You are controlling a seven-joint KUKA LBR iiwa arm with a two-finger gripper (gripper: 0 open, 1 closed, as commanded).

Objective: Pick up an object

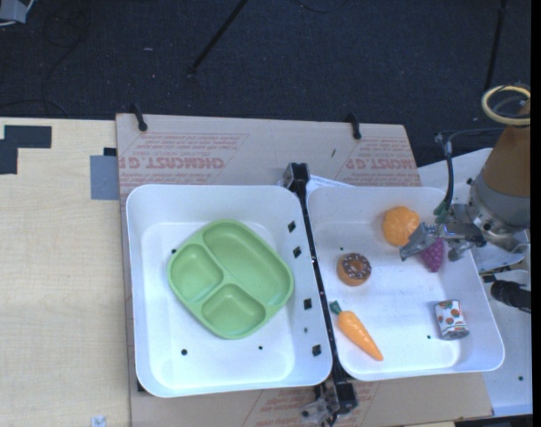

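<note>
small purple-magenta object (433, 254), rounded, shape not clear at this size: located in the right shallow white bin (471, 358), near its right wall, just right of and slightly below the orange ball. positioned directly at the tips of the two-finger gripper (428, 243), which reaches in from the right on the grey arm with orange band (511, 163). appears to sit between the metal fingers (413, 242); finger spacing and firm contact cannot be told from this view. lifted or resting on the bin floor: cannot be told.

round orange ball (400, 225): upper part of the right bin, just beside the gripper's left finger, possibly touching.

brown frosted doughnut with sprinkles (353, 269): left of the gripper, near the bin centre, apart from the ball.

orange carrot with green tip (358, 332): lower left of the right bin, lying at a slant, green end toward the divider.

small printed can (450, 318): lower right of the right bin, on its side, well below the gripper.

light green three-compartment plastic plate (230, 278): centred in the left shallow white bin (155, 363), rotated at an angle.

both bins seated side by side on a brown cardboard sheet with red lettering (208, 154).
</note>
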